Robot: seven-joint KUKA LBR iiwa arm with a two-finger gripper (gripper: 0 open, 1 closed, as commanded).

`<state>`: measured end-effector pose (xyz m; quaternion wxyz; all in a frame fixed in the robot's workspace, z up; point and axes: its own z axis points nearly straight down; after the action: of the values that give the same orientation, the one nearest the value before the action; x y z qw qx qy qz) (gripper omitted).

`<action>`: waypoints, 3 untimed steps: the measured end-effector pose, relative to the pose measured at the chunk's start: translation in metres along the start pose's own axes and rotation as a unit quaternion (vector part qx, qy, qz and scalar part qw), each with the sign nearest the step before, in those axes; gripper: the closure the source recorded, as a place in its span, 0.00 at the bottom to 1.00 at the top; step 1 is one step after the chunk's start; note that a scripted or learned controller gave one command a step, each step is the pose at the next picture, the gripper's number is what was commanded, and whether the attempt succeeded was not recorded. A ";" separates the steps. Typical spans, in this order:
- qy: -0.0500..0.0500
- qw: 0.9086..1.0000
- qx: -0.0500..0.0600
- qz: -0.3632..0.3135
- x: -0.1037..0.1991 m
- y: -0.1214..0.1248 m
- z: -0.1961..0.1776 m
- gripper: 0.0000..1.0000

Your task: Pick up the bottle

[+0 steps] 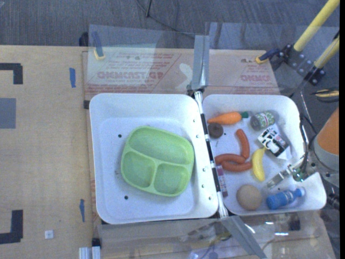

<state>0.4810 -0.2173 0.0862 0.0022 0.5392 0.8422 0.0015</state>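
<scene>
Small blue plastic bottle (284,198) lying on its side in right white bin (294,108) near the front right rim, metallic gripper (281,178) just above it, fingers spread and holding nothing, round tan ball (248,196) to its left, banana (259,165) beyond

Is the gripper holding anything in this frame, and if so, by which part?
Nothing is held. The gripper hangs just above the blue bottle, which lies on its side in the right bin.
</scene>
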 end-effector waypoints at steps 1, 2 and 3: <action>0.000 1.000 0.001 0.013 0.008 0.003 0.000 0.00; -0.001 0.999 0.001 -0.050 0.000 0.010 -0.049 0.00; -0.001 1.000 0.000 -0.016 0.020 0.009 0.000 0.00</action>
<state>0.4808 -0.1948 0.0864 0.0030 0.5257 0.8507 0.0004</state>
